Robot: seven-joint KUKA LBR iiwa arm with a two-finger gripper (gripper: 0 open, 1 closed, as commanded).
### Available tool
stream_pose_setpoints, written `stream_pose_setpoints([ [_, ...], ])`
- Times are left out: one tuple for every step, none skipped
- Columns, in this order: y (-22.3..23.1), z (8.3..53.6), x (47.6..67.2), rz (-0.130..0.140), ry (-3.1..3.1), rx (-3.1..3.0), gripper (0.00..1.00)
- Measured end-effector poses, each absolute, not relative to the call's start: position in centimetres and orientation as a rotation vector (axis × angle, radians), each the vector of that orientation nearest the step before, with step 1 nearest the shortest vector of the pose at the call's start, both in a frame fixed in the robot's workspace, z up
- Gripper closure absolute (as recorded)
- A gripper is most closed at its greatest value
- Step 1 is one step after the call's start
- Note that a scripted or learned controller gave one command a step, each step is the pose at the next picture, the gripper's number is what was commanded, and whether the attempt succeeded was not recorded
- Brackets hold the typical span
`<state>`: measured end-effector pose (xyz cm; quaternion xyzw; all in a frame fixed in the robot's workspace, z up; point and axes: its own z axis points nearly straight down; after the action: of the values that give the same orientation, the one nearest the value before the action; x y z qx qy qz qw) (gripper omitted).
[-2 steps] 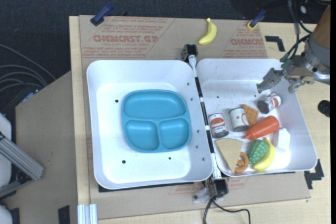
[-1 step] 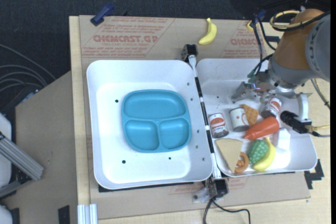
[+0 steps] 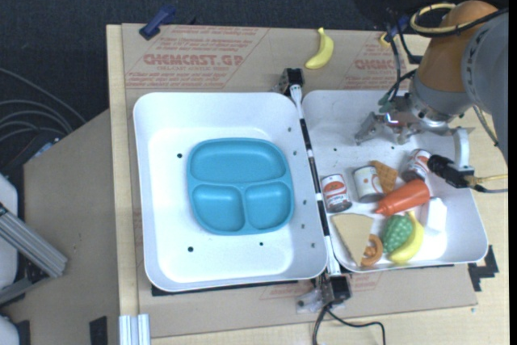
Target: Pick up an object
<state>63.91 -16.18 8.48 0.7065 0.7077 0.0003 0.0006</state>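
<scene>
Objects heaped lower right of frame, in right bin [image 3: 339,113] | my jaws [image 3: 386,124] spread, holding nothing, over bare floor above heap | nearest: can [image 3: 368,182], rigid, light, slick, take across its sides | carrot [image 3: 401,197] tapered, likely hard plastic, grip mid-body | blue tray [image 3: 240,183] left bin.

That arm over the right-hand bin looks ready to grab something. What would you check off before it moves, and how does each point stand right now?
1. Objects to pick: ok. The right bin holds a carrot, two small cans, and a banana, crowded at its near end.
2. Tool over that bin: ok, at its far end, apart from the pile.
3. Fingers open: cannot tell, too small.
4. Tool already holding something: cannot tell.
5. A single target standing free: not ok. The carrot lies touching other things.
6. Left bin: ok. It holds a blue divided tray.
</scene>
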Motion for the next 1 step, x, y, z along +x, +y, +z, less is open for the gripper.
stream_pose_setpoints([
  [-16.13,8.5,66.69,0.001,2.222,2.218,0.0],
])
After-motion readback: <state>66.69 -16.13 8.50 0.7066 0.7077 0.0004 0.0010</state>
